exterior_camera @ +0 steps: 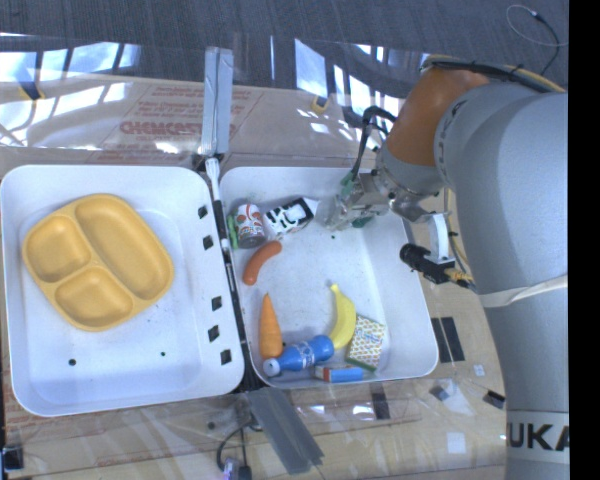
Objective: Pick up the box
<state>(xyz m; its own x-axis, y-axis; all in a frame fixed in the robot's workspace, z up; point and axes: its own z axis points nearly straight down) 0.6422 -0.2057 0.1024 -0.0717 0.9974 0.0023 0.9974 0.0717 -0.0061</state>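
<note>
I can't tell whether the gripper (352, 206) is open or closed; nothing visible in it. The patterned box (367, 341) sits well below it, right bin's (400, 298) near corner, touching the banana (342, 315). I'd descend on the box's far-from-banana side.
</note>
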